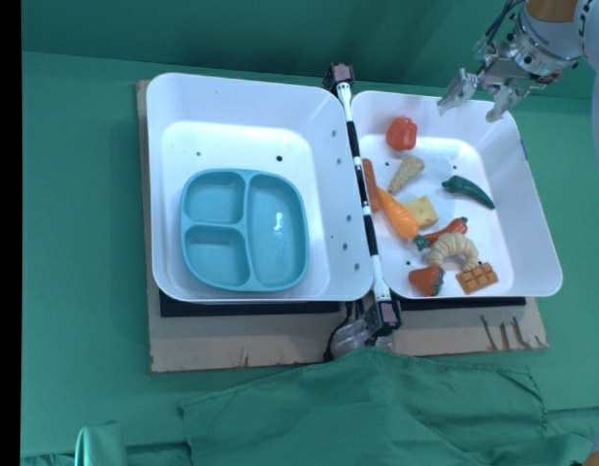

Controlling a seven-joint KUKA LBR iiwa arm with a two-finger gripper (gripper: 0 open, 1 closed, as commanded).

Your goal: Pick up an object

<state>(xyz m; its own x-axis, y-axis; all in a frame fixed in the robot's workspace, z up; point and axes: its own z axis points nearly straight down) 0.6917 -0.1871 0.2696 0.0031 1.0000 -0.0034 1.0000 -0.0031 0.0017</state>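
Note:
My gripper [472, 101] hangs open above the far rim of the right bin [538, 229], with nothing between its fingers. Below it the bin holds toy food: a red pepper [401, 133], a pale cone-shaped piece [407, 173], a green chili [468, 191], an orange carrot [396, 215], a yellow cheese cube [425, 210], a red chili [443, 232], a beige croissant [452, 250], a strawberry [426, 280] and a waffle piece [477, 278]. The red pepper lies closest to the gripper, to its lower left.
The left bin [173, 105] holds a light blue divided plate [245, 228]. A divider bar [358, 178] with clamps runs between the bins. Both bins rest on a cardboard sheet [241, 343]. Green cloth [377, 411] is bunched at the front.

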